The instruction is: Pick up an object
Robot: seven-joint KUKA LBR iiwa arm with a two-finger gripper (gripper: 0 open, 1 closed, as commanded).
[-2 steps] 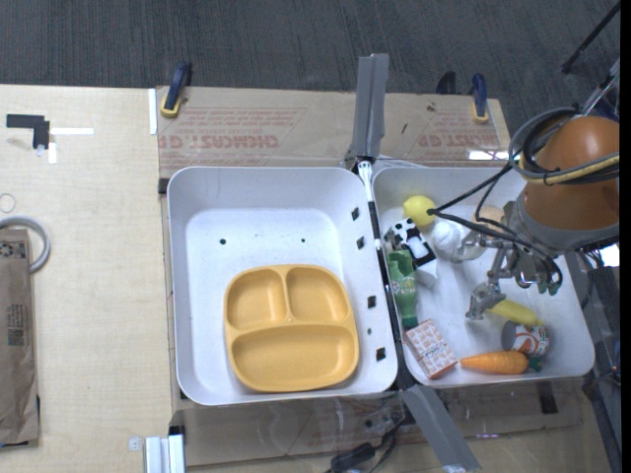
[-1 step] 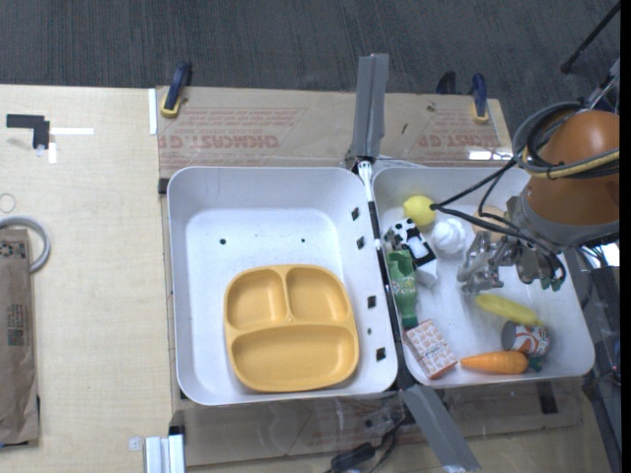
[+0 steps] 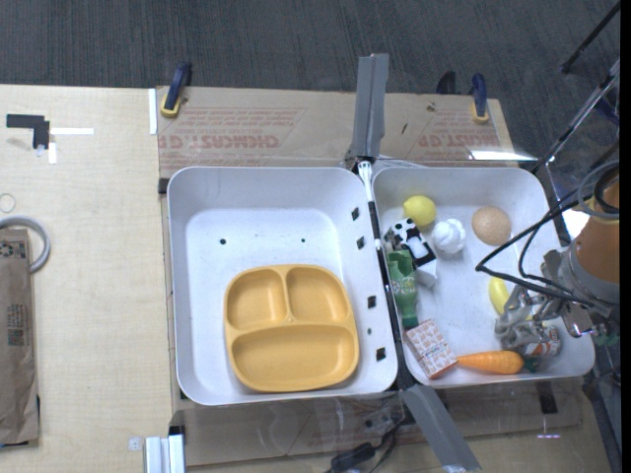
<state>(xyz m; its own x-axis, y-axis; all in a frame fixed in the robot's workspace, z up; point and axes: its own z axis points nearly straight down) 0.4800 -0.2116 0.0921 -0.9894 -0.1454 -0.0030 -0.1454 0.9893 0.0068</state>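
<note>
**Robot arm low at the right bin's edge**

The end effector (image 3: pixel 523 325) sits low in the right white bin (image 3: pixel 463 175); its grip state cannot be told. An orange plastic carrot (image 3: pixel 490 363) lies just beside it, the handiest pick. A yellow divided plate (image 3: pixel 292 327) fills the left white bin (image 3: pixel 197 264).

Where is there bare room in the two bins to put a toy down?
Left white bin: bare floor above the yellow divided plate, along the back wall. Right white bin: a small bare patch mid-floor between the white ball and orange carrot. Crowded along the divider and near the gripper.
</note>
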